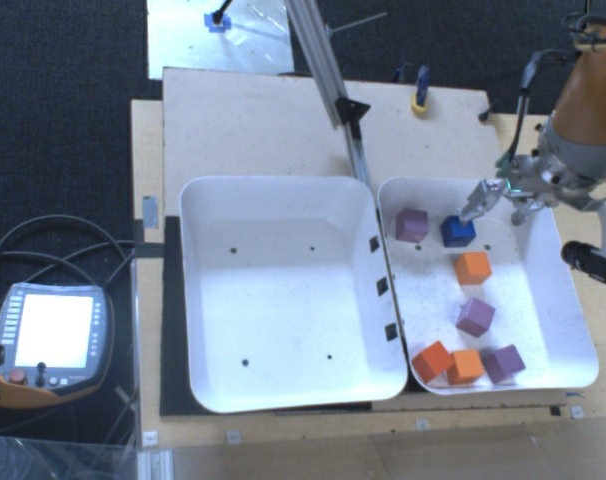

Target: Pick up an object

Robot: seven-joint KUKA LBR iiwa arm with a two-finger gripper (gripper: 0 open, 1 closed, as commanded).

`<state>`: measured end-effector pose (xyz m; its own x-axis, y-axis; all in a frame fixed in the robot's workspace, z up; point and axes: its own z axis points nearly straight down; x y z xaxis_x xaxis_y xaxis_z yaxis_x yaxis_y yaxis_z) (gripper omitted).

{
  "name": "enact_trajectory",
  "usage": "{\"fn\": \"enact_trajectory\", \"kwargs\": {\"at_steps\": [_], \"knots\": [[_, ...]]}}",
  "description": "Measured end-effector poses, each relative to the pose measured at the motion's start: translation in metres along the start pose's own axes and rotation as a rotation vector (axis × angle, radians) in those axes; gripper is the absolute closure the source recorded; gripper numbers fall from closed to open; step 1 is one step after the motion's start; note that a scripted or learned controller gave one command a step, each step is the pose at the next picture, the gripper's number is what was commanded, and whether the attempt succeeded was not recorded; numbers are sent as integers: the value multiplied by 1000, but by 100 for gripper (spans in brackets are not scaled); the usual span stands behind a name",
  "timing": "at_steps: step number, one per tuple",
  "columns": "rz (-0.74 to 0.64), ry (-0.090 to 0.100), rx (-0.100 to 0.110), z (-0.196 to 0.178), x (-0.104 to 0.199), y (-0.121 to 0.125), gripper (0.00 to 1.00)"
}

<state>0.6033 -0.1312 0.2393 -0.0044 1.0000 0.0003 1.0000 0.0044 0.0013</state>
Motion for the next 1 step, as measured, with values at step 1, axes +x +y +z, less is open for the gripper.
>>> {"fn": "enact_trajectory", "kwargs": {"at_steps": [1], "knots": [[3,-1,4,52,-9,4,0]]}}
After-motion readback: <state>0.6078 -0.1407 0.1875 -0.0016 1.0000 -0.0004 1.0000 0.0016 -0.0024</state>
